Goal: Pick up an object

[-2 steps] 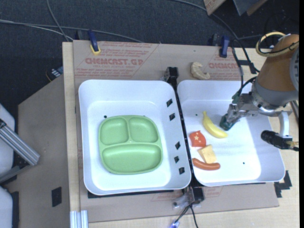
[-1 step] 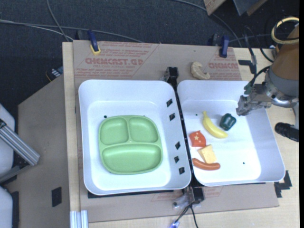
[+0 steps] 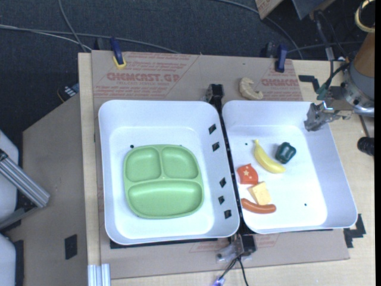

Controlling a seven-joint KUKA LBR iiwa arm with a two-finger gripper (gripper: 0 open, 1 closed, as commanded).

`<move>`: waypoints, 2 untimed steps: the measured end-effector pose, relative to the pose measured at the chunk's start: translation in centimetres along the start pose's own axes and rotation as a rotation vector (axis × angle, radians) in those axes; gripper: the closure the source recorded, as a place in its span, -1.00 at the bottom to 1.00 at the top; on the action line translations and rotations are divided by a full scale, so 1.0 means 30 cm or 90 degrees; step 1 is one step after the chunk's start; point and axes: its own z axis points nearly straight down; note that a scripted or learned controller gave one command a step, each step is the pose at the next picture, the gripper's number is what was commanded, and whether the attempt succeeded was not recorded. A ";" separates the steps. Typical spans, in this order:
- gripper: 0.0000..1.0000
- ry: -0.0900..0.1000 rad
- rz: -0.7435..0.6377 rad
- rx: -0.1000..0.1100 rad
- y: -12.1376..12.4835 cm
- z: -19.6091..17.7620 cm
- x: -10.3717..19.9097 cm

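While the end effector [image 3: 314, 117] hangs over the upper right rim of the right bin [image 3: 321, 183], I cannot tell how it is set. That smooth white bin holds a curved yellow banana [image 3: 267, 159], a dark green pepper-like piece [image 3: 286, 152], a red wedge [image 3: 248, 174], a yellow cheese-like block [image 3: 261, 193] and a glossy red sausage [image 3: 258, 207]. At centre left, the left bin [image 3: 113, 130] carries a matte green three-compartment tray [image 3: 163, 180]. Above the bins, a pale lump [image 3: 250, 89] lies on the cardboard-covered table [image 3: 149, 70].
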 end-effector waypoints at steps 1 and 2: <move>1.00 0.000 0.000 0.002 0.005 -0.149 0.000; 1.00 0.003 -0.002 0.007 0.019 -0.081 0.175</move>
